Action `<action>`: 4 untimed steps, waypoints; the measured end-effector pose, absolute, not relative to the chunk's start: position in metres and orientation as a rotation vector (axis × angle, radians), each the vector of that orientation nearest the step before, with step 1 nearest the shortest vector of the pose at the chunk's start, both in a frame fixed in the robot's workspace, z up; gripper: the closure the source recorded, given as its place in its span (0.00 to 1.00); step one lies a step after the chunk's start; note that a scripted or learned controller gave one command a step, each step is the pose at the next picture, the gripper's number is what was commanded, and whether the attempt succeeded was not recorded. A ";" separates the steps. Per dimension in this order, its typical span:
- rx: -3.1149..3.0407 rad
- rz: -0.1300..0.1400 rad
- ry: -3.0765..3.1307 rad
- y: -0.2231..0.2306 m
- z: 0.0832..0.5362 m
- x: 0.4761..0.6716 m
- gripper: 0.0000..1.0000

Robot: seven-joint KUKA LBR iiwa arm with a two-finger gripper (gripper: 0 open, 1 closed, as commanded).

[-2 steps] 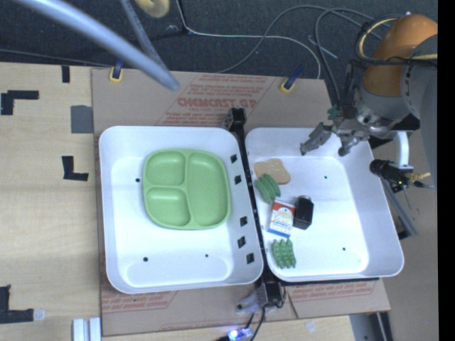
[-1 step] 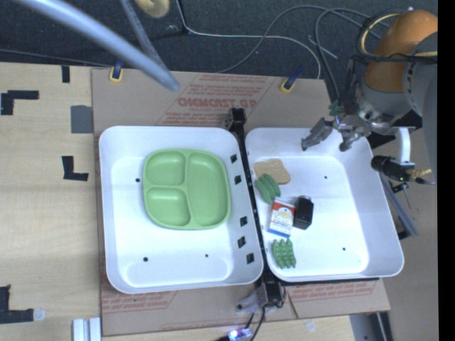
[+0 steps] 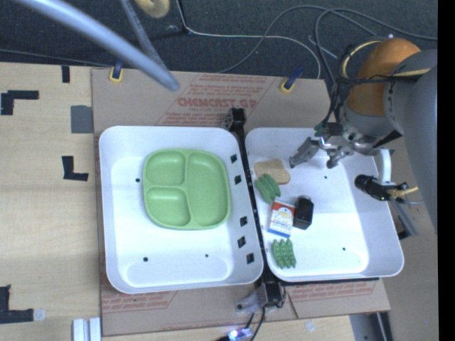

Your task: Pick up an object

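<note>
You get even, fairly bright overhead light, with the two white bins point(image 3: 114, 190) close to washed out and only soft, faint shadows beside their contents. The grey bar point(image 3: 85, 27) crossing the top-left corner is blurred, and overall sharpness is modest.

Wooden bench point(image 3: 43, 212), cardboard sheet point(image 3: 213, 98), dark floor point(image 3: 284, 6).

left bin point(image 3: 114, 190): green divided plate point(image 3: 187, 189) | under bins: cardboard sheet point(image 3: 213, 98) on wooden worktop point(image 3: 43, 212) | far: black cables point(image 3: 284, 20)
</note>
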State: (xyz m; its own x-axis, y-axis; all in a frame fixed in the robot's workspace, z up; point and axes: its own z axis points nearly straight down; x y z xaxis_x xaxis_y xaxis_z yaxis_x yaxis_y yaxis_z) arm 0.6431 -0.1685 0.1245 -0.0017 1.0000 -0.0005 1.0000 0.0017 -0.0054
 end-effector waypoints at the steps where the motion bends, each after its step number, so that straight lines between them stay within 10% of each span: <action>1: -2.220 0.002 -2.225 -0.168 0.084 0.644 0.00; 2: -2.220 -0.009 -2.229 -0.166 0.099 0.646 1.00; 4: -2.221 -0.002 -2.224 -0.157 0.195 0.639 1.00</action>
State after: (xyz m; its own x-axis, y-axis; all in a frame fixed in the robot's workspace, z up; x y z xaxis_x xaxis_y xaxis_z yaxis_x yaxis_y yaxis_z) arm 0.6393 -0.1568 0.1946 -0.0012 1.0000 0.0000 1.0000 0.0012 0.0016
